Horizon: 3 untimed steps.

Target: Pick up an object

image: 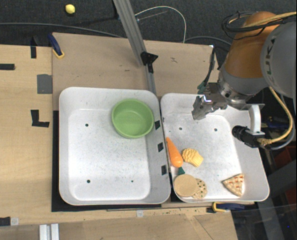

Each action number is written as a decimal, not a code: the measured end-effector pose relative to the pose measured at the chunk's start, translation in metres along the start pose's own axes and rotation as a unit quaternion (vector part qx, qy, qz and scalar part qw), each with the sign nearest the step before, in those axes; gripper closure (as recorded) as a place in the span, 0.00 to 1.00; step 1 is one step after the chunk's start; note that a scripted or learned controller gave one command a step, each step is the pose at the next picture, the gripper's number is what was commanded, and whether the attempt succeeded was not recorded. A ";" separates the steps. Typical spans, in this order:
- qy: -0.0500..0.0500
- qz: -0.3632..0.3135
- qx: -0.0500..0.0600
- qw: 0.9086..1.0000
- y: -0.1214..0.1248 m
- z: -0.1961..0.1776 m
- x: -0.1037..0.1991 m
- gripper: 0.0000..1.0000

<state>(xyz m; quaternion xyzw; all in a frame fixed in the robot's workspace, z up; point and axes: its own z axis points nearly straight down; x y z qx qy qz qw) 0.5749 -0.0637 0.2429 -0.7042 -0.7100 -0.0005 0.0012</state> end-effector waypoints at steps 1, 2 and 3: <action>0.000 0.001 0.000 1.000 0.002 -0.004 0.050 1.00; -0.001 0.001 0.001 1.000 0.005 0.012 0.104 1.00; -0.001 0.001 0.001 1.000 0.015 0.024 0.154 1.00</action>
